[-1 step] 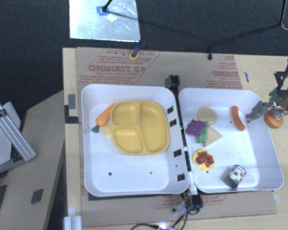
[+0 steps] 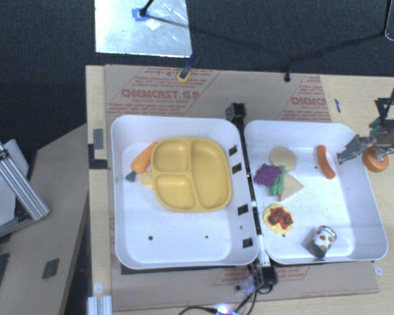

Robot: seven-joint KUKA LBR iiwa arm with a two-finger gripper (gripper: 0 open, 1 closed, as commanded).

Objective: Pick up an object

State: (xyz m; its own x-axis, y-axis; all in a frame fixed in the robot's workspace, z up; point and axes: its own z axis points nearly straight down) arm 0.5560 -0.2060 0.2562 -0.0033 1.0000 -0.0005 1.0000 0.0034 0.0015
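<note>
Dark carpet behind, and the table (image 2: 72, 176) carries two white bins side by side. At the right edge, the jaws (image 2: 350, 153) hang over the right bin's (image 2: 364, 209) far right rim; I can't tell if they're wide or narrow, and nothing shows between them. Closest candidate is the orange sausage (image 2: 325, 161), just to their left in the picture, long axis running roughly toward and away from the camera. Farther left sit a purple piece (image 2: 267, 174) and a tan disc (image 2: 282, 156). The left bin (image 2: 128, 241) holds a yellow divided plate (image 2: 187, 174) and a carrot (image 2: 144, 157).
</note>
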